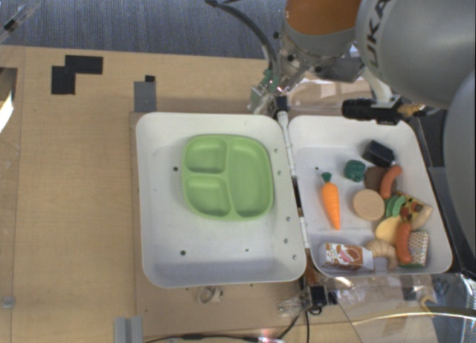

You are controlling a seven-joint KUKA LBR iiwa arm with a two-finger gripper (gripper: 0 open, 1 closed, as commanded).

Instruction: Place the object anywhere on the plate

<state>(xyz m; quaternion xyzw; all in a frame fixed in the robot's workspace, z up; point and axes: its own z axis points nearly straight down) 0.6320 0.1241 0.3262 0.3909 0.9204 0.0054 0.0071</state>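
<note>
A green plate (226, 176) with three compartments lies in the left white bin (160, 252), and nothing sits on it. My gripper (278, 96) hangs above the back edge where the two bins meet, behind the plate's far right corner. Nothing shows in its grasp. The right bin (312, 140) holds the loose toy foods: an orange carrot (331, 202), a teal piece (355, 170), a black block (378, 152), a red sausage (390, 180) and a tan disc (368, 204).
Along the right bin's near and right sides lie a printed packet (346, 256), a yellow lemon (388, 228), a second red sausage (402, 241) and a waffle piece (419, 247). The grey arm (416, 29) overhangs the right bin's back. Cables (312, 300) trail at the bench front.
</note>
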